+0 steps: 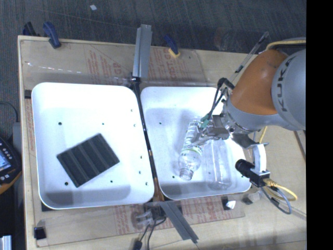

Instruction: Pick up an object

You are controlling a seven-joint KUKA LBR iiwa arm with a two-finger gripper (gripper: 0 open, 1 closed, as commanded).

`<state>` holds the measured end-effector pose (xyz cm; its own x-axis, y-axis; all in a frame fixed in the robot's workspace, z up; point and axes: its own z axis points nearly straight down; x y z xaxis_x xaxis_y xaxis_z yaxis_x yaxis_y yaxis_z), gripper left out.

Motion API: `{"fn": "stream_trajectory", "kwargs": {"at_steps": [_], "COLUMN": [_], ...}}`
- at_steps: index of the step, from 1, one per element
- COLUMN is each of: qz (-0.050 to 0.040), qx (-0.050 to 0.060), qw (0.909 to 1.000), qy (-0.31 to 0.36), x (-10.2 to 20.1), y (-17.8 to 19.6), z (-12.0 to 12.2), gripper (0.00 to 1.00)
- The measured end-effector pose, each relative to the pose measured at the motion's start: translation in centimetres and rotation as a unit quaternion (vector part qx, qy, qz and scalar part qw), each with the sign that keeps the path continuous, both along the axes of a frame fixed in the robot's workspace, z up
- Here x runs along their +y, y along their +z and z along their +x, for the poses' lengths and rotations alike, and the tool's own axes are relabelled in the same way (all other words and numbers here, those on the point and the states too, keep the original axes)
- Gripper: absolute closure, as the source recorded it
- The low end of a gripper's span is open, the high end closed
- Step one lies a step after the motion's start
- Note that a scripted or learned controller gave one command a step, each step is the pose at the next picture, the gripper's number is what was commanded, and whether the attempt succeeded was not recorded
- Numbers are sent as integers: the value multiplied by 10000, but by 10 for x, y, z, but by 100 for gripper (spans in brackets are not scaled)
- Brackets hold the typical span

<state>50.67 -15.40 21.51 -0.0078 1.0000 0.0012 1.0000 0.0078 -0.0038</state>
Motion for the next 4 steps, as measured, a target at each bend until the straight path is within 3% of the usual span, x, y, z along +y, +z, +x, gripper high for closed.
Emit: {"fn": "stream_trajectory", "kwargs": {"at_steps": [1,2,3,4], "qz": [3,-3,-3,6], "qx": [-15,-21,-7,-8], "qw": [9999,9904,9962,9857], "qy": [138,1381,868,1686], "x": [20,39,16,-2], "y": [-123,-105,-90,-123], "z": [-29,53,56,38], "gripper": [0,0,0,0]}}
